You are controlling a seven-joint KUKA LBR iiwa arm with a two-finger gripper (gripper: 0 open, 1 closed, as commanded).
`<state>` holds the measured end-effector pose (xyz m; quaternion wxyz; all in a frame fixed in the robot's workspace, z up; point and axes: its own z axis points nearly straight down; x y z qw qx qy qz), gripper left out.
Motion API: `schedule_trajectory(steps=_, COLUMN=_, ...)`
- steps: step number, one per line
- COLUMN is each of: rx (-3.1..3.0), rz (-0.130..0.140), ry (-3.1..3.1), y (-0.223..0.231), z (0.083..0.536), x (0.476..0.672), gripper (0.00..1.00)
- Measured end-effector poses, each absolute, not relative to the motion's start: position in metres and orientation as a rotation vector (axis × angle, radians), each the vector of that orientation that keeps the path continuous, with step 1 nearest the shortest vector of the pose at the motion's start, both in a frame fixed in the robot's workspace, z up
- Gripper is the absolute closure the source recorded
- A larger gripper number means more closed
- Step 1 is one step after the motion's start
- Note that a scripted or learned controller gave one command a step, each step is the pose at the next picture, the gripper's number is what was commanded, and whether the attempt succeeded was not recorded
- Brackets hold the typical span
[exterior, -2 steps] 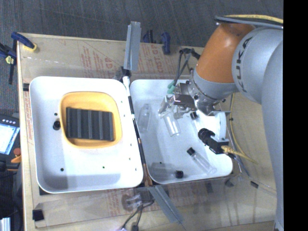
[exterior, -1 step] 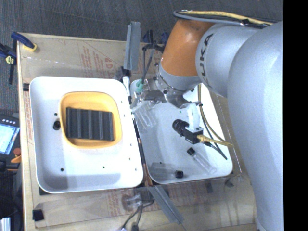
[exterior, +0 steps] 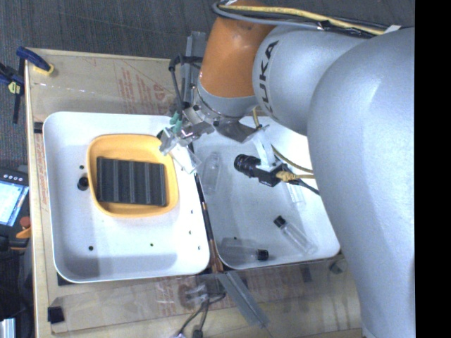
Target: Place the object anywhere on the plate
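Observation:
A yellow plate (exterior: pixel 130 148) with a dark ribbed centre lies in the left bin (exterior: pixel 113 252), toward its back. My gripper (exterior: pixel 175 138) hangs over the plate's back right corner, by the wall between the two bins. A small teal and clear piece (exterior: pixel 175 122) shows right at the gripper; whether it is held is too unclear to tell. Several clear tubes with black caps lie in the right bin (exterior: pixel 239 217), one (exterior: pixel 292 233) at the front right and another (exterior: pixel 243 249) at the front edge.
The arm's grey body and orange band cover the back and right of the right bin. A black connector with a cable (exterior: pixel 255 167) hangs from the arm over that bin. A small dark spot (exterior: pixel 82 184) sits left of the plate.

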<state>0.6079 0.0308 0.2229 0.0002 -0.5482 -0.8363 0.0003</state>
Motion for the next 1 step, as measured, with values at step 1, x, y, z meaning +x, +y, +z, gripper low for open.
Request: schedule_trajectory(steps=1, rx=-1.722, rz=0.001, ry=-2.627, y=0.0307, z=0.2230, x=0.6080, gripper=0.00)
